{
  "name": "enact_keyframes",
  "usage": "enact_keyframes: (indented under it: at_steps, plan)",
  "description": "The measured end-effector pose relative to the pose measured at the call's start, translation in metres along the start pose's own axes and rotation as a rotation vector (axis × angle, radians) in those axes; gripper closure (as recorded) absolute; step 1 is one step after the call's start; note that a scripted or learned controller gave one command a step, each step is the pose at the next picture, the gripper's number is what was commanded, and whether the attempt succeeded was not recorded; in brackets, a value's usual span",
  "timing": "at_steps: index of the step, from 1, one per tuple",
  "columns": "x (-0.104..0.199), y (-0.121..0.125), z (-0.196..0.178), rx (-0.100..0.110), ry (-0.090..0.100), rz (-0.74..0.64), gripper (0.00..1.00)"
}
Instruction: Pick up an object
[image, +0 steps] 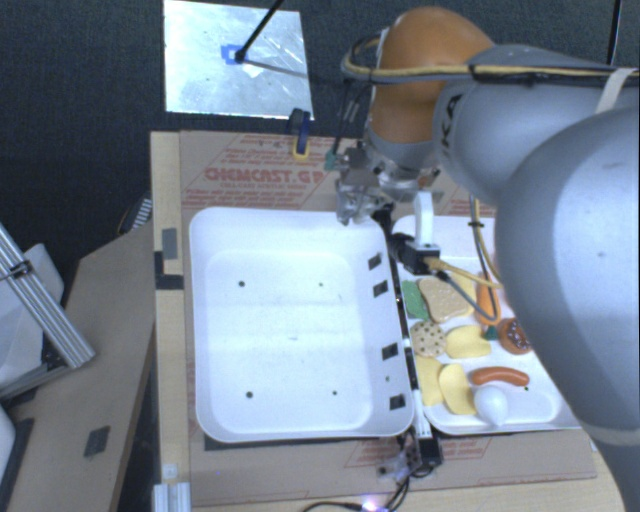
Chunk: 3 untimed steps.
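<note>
The right bin (545, 408) holds several toy foods: a bread slice (446, 298), a speckled cookie (428, 338), a lemon (467, 343), a sausage (498, 377), a white egg (491, 405), a chocolate donut (517, 336) and a green piece (412, 299). My gripper (353, 207) hangs over the far rim of the left bin (290, 320), near the divider between the bins. It stands up and to the left of the food pile, apart from it. The big grey arm hides much of the right bin.
A yellow and blue clip (299, 134) sits on the cardboard behind the bins. A shiny sheet (235, 60) lies further back. Black clips (381, 290) line the divider. Metal rails (40, 305) stand at the left beyond the bench.
</note>
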<state>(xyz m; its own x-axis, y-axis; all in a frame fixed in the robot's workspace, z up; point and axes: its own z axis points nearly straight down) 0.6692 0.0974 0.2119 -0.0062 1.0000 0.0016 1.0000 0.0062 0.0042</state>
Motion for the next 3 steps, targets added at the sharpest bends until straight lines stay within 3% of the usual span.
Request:
enact_keyframes:
  at_steps: [1,2,3]
  plan:
    - [0.028,-0.001,0.024,0.004,-0.001,0.0,1.0]
    - [0.1,-0.039,0.008,0.004,0.003,-0.005,1.0]
    - [0.048,-0.077,-0.064,-0.002,-0.001,0.007,1.0]
